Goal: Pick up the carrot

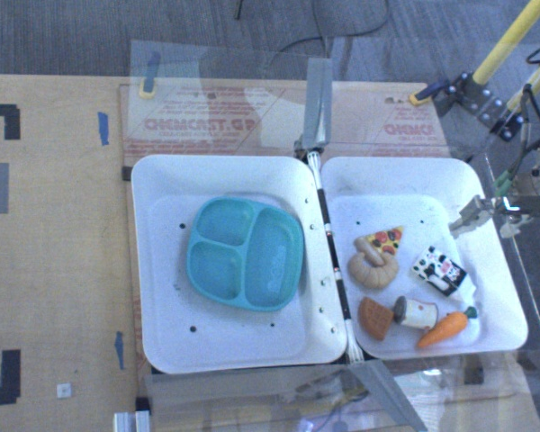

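Observation:
The carrot [443, 328] is orange with a small green top and lies on its side near the front right corner of the right bin [405, 180]. Its green end points right and slightly up. Its left tip touches or nearly touches a small white bottle [417, 313] with a dark cap.
The right bin also holds a pizza slice [382, 239], a tan ring-shaped pastry [372, 271], a brown bread piece [374, 319] and a black-and-white cow-patterned block [439, 273]. A teal divided plate [246, 253] sits in the left bin [157, 241]. A grey metal bracket [480, 211] overhangs the right bin's right rim.

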Motion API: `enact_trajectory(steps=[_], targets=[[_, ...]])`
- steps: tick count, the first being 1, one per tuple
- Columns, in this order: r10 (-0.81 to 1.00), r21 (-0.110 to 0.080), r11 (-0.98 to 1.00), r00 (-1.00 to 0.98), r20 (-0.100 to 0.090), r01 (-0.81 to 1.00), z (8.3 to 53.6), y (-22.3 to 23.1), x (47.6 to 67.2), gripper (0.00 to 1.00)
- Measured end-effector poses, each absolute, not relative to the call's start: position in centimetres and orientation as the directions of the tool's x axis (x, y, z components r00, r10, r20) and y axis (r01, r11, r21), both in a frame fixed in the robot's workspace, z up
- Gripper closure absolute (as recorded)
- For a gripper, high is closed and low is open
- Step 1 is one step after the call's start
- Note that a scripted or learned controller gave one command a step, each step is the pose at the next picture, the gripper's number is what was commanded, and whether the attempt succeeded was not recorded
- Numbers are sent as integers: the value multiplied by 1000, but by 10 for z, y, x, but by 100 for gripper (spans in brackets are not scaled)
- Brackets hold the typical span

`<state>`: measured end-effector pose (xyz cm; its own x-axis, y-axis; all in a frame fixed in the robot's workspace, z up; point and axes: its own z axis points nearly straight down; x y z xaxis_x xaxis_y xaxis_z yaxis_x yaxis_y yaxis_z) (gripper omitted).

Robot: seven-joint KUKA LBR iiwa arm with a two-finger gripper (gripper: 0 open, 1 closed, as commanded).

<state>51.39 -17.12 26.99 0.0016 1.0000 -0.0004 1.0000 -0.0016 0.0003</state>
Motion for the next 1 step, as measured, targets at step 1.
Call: enact_trajectory(steps=[1], targets=[[997, 1, 74, -74, 0, 997, 106, -181, 483, 0]])
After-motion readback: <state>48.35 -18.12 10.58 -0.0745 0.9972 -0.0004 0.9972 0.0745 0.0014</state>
